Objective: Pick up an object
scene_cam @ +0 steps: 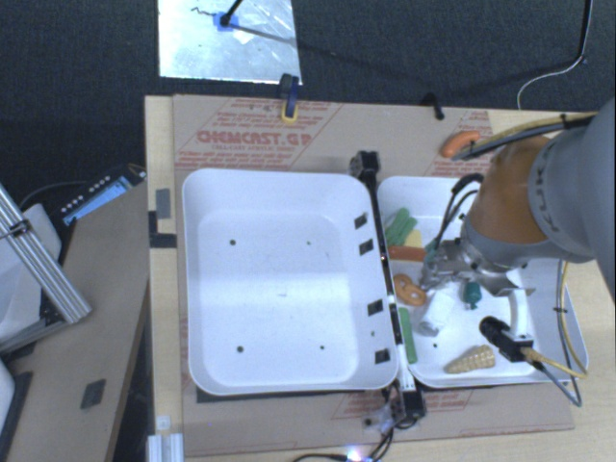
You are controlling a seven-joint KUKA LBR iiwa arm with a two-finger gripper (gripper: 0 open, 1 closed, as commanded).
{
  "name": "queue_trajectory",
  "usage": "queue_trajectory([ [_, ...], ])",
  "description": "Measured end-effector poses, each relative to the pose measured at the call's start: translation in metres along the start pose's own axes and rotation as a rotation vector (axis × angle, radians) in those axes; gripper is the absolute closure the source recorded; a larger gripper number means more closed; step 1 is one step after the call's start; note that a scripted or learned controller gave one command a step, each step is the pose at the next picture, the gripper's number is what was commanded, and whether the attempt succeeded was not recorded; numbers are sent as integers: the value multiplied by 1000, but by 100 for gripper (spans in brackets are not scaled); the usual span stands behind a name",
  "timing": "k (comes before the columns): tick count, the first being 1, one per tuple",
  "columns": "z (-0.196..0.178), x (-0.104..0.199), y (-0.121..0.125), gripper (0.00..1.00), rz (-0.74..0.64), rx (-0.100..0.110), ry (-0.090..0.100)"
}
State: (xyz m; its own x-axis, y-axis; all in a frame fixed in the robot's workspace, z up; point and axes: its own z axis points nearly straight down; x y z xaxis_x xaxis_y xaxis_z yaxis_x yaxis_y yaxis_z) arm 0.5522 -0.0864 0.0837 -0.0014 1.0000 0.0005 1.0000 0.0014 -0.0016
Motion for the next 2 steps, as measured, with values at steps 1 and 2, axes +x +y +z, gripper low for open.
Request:
queue_trajectory([
  [1,0,0,1,0,0,-2,-1],
  [2,-2,-6,73,0,-4,-9,-2],
])
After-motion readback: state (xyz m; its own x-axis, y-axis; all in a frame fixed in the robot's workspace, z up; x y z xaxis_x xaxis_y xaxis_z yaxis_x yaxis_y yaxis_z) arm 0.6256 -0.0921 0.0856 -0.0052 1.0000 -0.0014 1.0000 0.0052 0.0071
